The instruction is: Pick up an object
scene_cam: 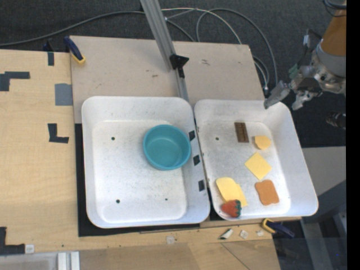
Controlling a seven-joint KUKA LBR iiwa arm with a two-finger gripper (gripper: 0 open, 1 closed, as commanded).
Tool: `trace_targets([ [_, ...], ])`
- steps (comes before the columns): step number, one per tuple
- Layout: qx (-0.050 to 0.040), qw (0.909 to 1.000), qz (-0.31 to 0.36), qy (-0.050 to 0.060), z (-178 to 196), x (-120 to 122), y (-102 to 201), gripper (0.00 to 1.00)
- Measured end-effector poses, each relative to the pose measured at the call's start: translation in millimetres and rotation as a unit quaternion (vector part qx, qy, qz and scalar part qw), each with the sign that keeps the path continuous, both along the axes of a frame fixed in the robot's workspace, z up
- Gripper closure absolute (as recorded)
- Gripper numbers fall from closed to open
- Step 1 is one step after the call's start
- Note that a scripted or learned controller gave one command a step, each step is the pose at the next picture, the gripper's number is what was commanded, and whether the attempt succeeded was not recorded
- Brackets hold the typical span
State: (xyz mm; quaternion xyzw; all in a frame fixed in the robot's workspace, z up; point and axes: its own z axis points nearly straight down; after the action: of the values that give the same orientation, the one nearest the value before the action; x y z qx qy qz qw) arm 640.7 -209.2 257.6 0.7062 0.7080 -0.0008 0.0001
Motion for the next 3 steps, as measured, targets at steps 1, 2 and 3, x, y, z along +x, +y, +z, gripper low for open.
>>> trace_targets([
  [1, -0.0001, 1.0000, 0.000, 0.000, 0, 0, 0, 0.00],
  [2, 0.0009, 1.0000, 0.000, 0.003, -61, -6, 7, 0.00],
  [3, 0.0004, 1.0000, 0.000, 0.002, -105, -7, 7, 0.00],
])
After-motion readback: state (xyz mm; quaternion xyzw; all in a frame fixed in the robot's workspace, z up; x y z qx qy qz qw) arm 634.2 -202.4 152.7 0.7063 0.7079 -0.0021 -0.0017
